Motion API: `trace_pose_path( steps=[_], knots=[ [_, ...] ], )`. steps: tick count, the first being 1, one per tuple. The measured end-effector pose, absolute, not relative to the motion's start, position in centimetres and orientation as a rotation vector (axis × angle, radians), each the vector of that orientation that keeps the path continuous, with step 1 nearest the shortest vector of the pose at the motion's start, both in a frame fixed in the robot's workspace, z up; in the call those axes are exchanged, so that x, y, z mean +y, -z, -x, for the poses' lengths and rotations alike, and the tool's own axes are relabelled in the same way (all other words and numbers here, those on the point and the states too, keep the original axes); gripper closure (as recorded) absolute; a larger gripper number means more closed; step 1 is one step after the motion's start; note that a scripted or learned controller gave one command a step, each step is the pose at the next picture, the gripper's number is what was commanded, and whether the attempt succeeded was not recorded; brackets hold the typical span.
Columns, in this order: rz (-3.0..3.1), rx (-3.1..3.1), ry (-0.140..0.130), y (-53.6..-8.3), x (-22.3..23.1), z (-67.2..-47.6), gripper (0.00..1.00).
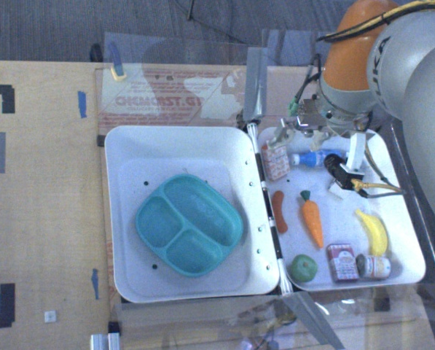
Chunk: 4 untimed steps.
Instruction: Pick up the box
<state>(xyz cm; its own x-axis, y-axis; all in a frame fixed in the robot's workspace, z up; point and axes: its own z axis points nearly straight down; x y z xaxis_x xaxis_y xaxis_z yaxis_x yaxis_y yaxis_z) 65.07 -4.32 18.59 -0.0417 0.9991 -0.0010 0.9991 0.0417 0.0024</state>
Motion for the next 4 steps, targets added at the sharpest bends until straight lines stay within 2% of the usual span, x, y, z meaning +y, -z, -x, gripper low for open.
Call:
trace_pose_path(
  steps=[1, 2, 3, 4],
  knots=[
    [-2.51, 1.892, 0.003, -19.2, -11.4, -57.0, 0.0],
    [-2.467, 1.946, 0.0, -9.1, -17.0, -48.7, 0.0],
    [-2.318, 2.12, -0.001, -17.4, -11.7, -50.8, 0.0],
    [-2.534, 1.855, 0.0, -16.2, -13.6, -54.1, 0.0]
  ],
)
